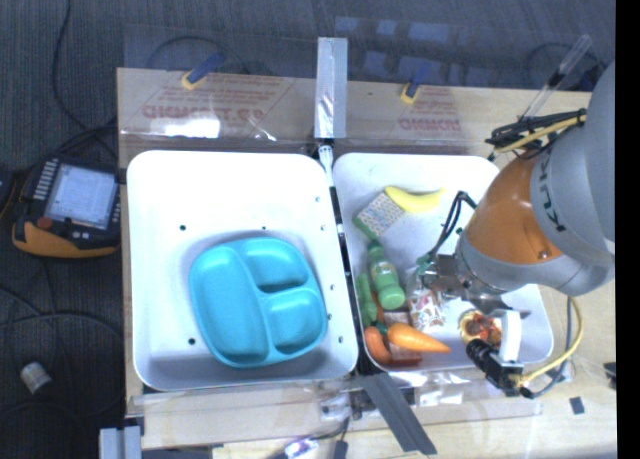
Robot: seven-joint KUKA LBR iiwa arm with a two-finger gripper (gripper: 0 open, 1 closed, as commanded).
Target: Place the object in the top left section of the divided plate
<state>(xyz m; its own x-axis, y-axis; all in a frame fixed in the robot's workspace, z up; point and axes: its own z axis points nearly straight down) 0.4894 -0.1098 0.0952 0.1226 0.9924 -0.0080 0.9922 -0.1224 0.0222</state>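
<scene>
- The divided plate (258, 297) is showing a plain turquoise blue.
- Both bins, left (160, 197) and right (440, 169), are showing white.
- The arm (580, 197) is showing grey, with an orange band (510, 222).
- The banana (414, 197) is showing yellow.
- The bottle (384, 282) is showing green.
- The carrot (415, 339) is showing orange.
- The sponge (379, 213) is showing a fine speckled pattern.

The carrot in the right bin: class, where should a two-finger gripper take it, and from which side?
Probably the carrot's thick left half, from above, fingers across its width. It lies flat, tapering rightward to a point, so the tip offers little grip. The green bottle sits just above it.
</scene>
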